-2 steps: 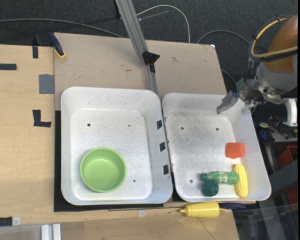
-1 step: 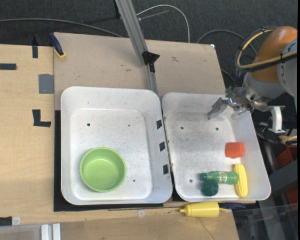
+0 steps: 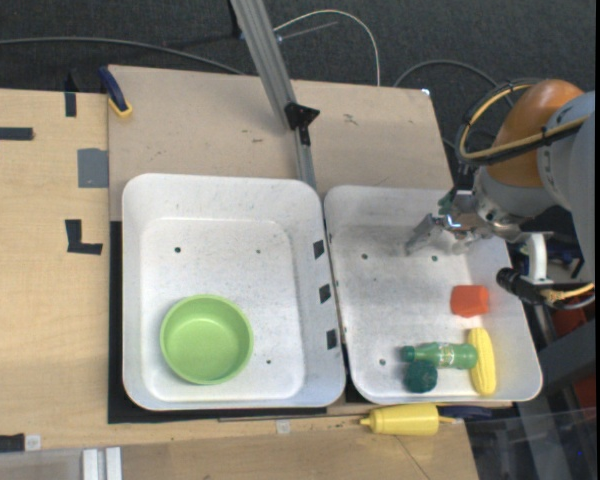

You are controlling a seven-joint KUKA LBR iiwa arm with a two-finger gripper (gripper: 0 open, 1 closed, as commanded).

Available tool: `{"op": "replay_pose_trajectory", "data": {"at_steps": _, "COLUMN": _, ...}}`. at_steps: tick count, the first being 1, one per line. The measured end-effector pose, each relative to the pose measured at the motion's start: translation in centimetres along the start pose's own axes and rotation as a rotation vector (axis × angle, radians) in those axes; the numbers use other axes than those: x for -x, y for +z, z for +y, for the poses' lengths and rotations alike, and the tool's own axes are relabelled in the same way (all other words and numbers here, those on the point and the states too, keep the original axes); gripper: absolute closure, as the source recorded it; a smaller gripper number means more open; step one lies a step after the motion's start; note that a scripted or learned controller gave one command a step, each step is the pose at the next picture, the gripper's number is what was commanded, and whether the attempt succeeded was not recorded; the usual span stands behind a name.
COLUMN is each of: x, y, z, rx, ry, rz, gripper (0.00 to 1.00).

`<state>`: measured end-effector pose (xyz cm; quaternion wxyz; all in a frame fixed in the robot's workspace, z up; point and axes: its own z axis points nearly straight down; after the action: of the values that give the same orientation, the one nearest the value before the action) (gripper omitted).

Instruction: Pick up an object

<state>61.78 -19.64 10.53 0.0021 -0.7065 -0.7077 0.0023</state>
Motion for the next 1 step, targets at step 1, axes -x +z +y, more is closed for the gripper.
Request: {"op": "replay_pose_trajectory", "data": {"at_steps": 1, "x": -0.01, "y": -1.32, "z": 0.14, "rx": 0.004, "ry": -0.002, "rz": -0.001, "gripper": 1.00}}
